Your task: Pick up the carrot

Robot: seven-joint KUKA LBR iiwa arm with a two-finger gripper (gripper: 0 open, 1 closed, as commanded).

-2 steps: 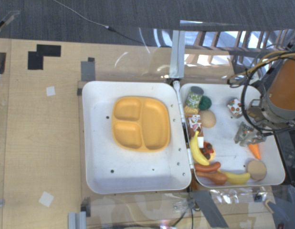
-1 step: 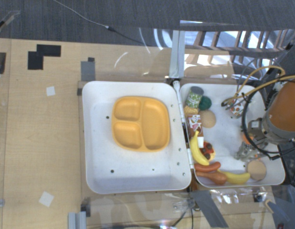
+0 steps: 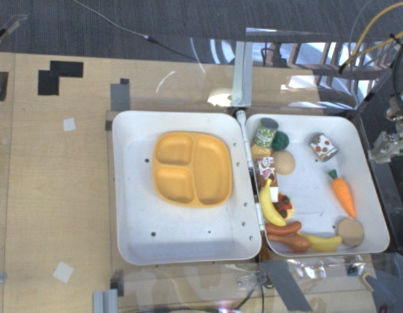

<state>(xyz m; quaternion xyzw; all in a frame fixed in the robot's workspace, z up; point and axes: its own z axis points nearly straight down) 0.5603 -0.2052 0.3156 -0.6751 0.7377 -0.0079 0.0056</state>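
The carrot [image 3: 343,195] is orange with a small green top. It lies in the right bin [image 3: 310,186] close to the right wall, green end pointing to the back and tip pointing to the front. Nothing touches it. A brown round potato-like piece [image 3: 349,231] sits just in front of its tip.
The right bin also holds a patterned can [image 3: 324,147], broccoli [image 3: 280,140], a banana [image 3: 269,204], a second banana [image 3: 323,242], sausages [image 3: 283,227] and other toy food along its left wall. The left bin [image 3: 139,220] bears a yellow divided plate [image 3: 192,168].
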